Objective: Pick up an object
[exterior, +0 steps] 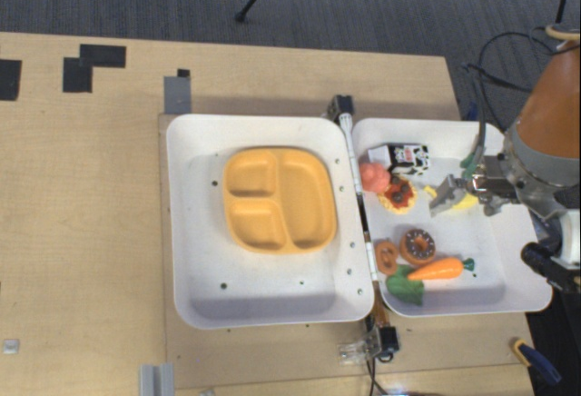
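The right bin (513,290) holds several small toys. A pink lump (373,174) and a red and yellow piece (398,195) lie near its left wall, with a black and white box (408,157) behind them. Toward the front are a chocolate donut (418,244), a small brown pretzel (387,253), an orange carrot (438,270) and a green piece (405,287). My gripper (451,193) hangs over the middle of this bin, right of the red and yellow piece, above a small yellow object (465,202) that it partly hides. Nothing shows in its grasp.
The left bin (195,231) holds a yellow divided plate (277,199). A metal clamp bar (352,158) runs between the bins. The grey arm with its orange band (556,108) covers the right bin's right side. Cables (504,67) loop behind it.
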`<state>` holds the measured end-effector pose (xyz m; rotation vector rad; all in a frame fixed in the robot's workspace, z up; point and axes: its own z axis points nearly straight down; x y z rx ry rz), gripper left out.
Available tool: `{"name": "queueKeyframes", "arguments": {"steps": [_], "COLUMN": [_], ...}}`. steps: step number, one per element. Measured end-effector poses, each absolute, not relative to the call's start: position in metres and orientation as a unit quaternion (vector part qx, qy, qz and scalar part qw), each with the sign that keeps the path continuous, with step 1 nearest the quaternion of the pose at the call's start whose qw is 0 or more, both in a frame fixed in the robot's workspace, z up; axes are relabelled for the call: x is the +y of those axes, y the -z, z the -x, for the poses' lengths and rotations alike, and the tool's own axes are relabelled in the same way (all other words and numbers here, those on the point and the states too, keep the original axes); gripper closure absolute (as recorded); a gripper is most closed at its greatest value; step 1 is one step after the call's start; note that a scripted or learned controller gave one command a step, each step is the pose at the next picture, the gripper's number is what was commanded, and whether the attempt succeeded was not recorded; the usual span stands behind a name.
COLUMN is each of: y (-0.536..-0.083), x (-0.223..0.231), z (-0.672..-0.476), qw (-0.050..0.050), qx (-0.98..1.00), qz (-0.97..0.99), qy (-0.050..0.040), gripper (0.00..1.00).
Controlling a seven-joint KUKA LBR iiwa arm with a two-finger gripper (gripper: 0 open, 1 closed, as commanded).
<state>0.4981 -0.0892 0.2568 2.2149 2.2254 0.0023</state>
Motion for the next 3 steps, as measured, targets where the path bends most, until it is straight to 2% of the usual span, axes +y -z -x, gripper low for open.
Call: {"name": "queueKeyframes", "arguments": {"steps": [1, 2, 3], "y": [-0.151, -0.09, -0.088], "x": [-0.096, -0.108, -0.103], "z": [-0.487, -0.548, -0.631], "qw": [0.0, 0.002, -0.014], "qx": [0.799, 0.824, 0.857], "qz": [-0.602, -0.567, -0.515], "qy": [-0.0003, -0.0018, 0.0064], "gripper": [0.0, 0.0, 0.0]}}
